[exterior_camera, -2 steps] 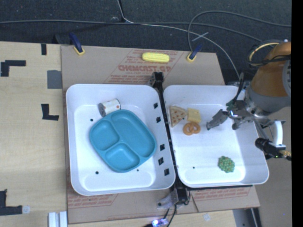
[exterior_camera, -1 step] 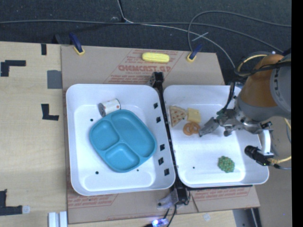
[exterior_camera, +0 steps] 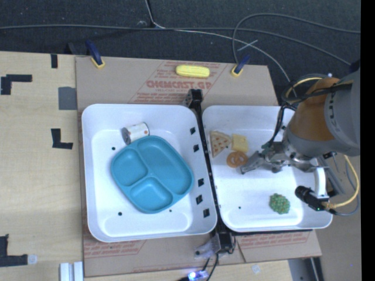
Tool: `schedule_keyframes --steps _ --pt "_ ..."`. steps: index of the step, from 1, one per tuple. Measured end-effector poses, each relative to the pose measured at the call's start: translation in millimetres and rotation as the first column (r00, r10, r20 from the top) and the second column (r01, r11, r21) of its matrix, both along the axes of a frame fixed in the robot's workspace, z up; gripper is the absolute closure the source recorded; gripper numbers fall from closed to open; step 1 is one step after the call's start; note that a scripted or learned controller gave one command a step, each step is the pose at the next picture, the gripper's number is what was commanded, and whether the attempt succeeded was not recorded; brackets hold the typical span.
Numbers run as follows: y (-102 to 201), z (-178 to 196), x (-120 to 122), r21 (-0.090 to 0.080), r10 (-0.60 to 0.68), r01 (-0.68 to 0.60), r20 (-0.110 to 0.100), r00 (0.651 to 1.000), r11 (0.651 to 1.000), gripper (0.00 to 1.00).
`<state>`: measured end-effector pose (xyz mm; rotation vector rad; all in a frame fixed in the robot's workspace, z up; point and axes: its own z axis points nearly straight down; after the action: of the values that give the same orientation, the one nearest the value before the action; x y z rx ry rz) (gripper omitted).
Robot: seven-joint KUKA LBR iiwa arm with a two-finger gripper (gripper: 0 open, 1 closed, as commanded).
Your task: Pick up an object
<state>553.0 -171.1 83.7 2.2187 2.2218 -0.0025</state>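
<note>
Apparently unclenched (fingers blurry), the gripper [exterior_camera: 246, 167] nears one orange disc [exterior_camera: 236, 159], four foods there.

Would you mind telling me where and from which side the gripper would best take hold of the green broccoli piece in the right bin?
Probably from straight above, closing across the middle of the broccoli piece. It is a small rounded lump lying alone on the right bin's floor, apart from the other food, so both sides look free. The gripper is up-left of it, near the orange round piece.
</note>
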Motion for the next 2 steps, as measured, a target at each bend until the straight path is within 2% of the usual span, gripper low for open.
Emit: schedule_keyframes --steps 1,2 --pt "-1 13 1 -0.001 0.000 0.000 0.003 1.000 1.000 1.00" --pt "9 60 2 0.002 0.001 -0.001 0.003 1.000 1.000 1.00"
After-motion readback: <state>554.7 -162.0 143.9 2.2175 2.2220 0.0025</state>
